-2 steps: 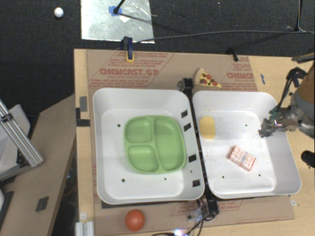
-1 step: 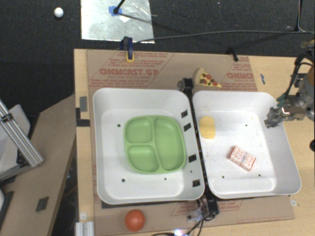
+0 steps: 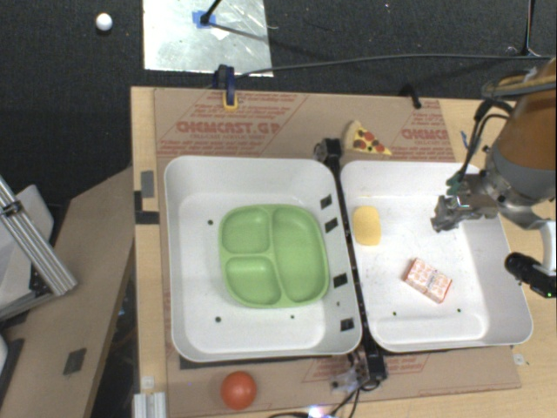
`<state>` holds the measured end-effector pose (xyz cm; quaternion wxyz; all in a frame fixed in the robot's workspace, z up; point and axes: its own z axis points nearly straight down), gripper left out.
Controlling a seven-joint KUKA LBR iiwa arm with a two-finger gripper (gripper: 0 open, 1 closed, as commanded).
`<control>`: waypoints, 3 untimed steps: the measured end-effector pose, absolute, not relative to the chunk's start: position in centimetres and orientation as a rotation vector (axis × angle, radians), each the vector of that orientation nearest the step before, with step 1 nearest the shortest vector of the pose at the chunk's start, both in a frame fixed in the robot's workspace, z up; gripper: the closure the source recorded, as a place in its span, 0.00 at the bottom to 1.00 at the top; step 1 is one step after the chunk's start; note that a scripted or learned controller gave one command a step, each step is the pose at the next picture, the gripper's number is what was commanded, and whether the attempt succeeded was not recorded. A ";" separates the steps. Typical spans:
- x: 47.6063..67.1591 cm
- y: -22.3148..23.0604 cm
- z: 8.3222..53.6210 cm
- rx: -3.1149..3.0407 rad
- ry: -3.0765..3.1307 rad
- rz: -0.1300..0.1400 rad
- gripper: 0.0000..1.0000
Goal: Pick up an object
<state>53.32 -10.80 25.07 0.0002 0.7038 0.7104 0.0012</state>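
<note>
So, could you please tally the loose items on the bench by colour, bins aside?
Green: 1, divided plate
Yellow: 2, oval block, pizza slice toy
Pink: 1, small box
Orange-red: 1, ball
Total: 5

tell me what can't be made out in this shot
- Gripper, camera view: small and dark over the right bin; its finger state is unreadable.
- Arm: cut off by the right edge.
- Pink box: its printing is too small to read.
- Orange ball by the bottom edge: too blurred to tell what it is.
- Pizza slice toy: its lower edge is hidden by the bin rim.
</note>
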 end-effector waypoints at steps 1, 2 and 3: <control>52.8 -4.9 23.9 2.210 2.233 0.004 1.00; 53.2 0.5 24.4 2.210 2.233 0.004 1.00; 54.0 6.0 23.6 2.211 2.231 0.003 1.00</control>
